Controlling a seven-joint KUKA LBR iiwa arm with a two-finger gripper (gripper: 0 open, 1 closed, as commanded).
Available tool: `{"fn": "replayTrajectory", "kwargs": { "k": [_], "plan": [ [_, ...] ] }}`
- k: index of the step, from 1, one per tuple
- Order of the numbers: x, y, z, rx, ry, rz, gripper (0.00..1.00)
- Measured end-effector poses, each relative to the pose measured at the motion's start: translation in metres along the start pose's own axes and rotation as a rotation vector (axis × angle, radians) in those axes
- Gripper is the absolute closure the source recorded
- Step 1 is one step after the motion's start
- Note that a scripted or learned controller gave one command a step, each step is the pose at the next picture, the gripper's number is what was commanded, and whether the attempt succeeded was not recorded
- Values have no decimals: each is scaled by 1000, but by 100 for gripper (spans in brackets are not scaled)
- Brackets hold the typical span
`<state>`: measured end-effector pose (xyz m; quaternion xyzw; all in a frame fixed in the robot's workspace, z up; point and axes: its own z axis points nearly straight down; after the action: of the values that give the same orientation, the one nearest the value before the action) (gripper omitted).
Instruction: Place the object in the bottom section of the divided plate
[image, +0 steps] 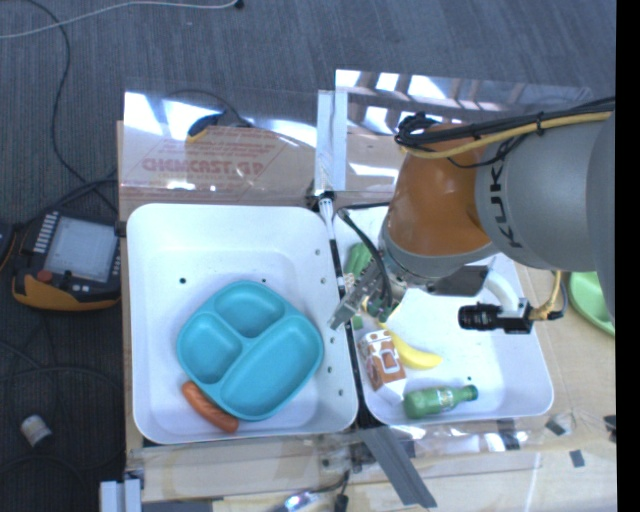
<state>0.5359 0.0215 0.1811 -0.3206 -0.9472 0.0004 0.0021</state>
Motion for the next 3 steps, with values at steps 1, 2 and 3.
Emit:
{"fn": "replayTrajectory", "kwargs": {
  "k": [1,2,3],
  "plan": [
    [-1,-88,0,2,0,54,100],
    [-29,-86,-38,0,-1,98,100],
    [25,-52,0,2,0,91,100]
  ]
}}
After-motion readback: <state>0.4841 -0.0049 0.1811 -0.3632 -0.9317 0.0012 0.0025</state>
